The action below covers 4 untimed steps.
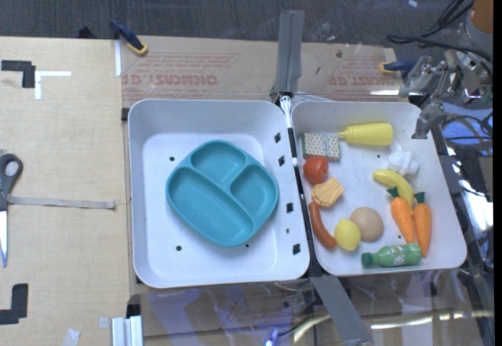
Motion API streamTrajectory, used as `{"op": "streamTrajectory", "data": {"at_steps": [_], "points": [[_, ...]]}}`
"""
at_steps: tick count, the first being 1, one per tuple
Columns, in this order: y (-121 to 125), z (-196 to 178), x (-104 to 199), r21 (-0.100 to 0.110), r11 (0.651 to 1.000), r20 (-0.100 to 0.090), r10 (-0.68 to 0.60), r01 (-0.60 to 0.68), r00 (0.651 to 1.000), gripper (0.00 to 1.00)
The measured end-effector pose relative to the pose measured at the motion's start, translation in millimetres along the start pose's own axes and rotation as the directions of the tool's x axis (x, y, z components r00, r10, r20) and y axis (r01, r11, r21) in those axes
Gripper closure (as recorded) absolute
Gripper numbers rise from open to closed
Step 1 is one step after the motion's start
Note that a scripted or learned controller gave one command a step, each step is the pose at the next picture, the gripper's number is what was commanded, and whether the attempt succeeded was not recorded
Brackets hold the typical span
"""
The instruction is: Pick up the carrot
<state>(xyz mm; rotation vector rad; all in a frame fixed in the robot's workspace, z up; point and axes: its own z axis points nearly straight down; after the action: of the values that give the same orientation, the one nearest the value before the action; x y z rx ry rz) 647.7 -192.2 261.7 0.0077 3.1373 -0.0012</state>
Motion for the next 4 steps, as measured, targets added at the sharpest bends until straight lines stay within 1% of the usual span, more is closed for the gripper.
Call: {"op": "streamTrajectory", "data": {"at_steps": [1,2,3,4], "points": [[-30,82,61,0.000,0.984,0.000,-0.176,0.176,0.984,0.00],[-27,150,80,0.016,0.941,0.018,-0.340,0.339,0.940,0.00],[-30,153,96,0.017,0.979,0.032,-0.202,0.202,0.979,0.00],[-29,141,91,0.021,0.978,0.043,-0.206,0.206,0.978,1.00]]}}
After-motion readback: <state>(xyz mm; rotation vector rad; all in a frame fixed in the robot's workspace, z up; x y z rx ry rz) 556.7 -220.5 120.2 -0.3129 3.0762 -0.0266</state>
